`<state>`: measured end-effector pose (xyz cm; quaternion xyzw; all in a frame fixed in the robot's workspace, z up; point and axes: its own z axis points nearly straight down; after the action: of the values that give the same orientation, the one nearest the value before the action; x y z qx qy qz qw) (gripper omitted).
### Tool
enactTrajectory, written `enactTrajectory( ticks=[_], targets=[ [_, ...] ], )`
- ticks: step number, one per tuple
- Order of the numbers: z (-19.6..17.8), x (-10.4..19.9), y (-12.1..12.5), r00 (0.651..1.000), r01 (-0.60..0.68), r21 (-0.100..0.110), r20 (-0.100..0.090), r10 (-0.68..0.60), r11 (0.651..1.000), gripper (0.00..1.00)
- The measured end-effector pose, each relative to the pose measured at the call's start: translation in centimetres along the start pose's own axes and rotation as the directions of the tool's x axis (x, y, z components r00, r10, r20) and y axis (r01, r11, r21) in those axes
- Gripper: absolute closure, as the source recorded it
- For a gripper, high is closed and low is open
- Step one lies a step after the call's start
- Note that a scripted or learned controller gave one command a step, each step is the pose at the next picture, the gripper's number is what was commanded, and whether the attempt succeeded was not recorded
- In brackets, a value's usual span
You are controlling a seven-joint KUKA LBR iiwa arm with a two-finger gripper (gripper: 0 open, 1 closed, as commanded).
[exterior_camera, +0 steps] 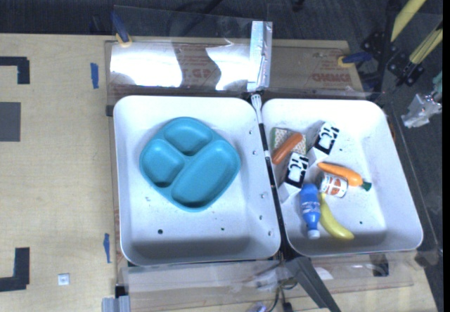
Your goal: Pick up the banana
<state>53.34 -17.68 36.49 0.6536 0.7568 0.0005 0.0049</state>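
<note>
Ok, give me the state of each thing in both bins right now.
banana: lying flat, right bin, against the bottle
blue bottle: on its side
small can: tipped over
carrot: lying flat
hot dog: lying flat
blue divided plate: upright, left bin

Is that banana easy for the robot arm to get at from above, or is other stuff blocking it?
Probably yes, though it is tight. The banana lies uncovered near the front of the right bin, but the blue bottle lies against its left side and a small can sits just behind it.
</note>
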Motion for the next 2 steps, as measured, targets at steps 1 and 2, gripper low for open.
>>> enactTrajectory(
  ticks=[1, 2],
  targets=[
    [0.0, 0.0, 0.0, 1.0, 0.0, 0.0, 0.0, 0.0, 1.0, 0.0],
    [-1.1, -0.1, 0.1, 1.0, 0.001, -0.004, 0.003, -0.001, 1.0, 1.0]
  ],
)
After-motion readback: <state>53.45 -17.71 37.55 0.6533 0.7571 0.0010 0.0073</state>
